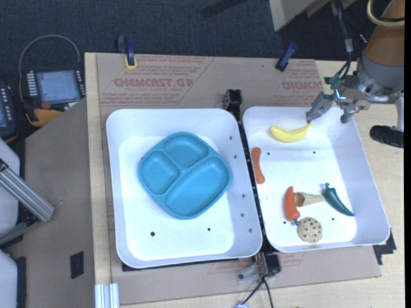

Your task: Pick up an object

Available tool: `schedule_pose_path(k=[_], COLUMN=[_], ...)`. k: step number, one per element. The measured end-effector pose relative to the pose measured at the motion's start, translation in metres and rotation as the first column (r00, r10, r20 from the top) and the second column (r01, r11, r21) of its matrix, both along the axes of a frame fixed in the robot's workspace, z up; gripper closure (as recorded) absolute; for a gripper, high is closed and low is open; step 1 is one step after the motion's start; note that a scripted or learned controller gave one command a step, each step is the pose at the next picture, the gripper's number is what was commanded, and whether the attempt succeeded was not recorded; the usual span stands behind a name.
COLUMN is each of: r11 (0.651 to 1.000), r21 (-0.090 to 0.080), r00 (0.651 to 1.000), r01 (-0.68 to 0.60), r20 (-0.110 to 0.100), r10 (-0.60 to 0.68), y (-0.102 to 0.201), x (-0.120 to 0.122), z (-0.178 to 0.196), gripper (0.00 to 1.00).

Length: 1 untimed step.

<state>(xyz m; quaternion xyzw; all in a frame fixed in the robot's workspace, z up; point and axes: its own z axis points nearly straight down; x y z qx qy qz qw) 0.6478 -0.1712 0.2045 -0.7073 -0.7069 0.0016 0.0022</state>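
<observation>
My gripper [334, 110] hangs over the far edge of the right bin [369, 178], its two fingers spread apart with nothing between them. A yellow banana [289, 133] lies just left of and below the left fingertip [314, 114]. Nearer the front of that bin lie an orange carrot [257, 165], a red-orange pepper [291, 205], an ice cream cone [310, 199], a green chilli [336, 199] and a round cookie [310, 229].
The left bin [128, 236] holds a blue divided plate [185, 174]. A black divider clamp [232, 99] sits between the bins at the back. Cardboard lies under both bins.
</observation>
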Motion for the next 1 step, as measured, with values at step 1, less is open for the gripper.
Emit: schedule_pose_path(k=[1], r11=[1.0], r21=[-0.001], r00=[1.0], r01=[-0.001], r20=[0.005], r10=[0.001], y=[0.0001], x=[0.0014], z=[0.0028], gripper=[0.0])
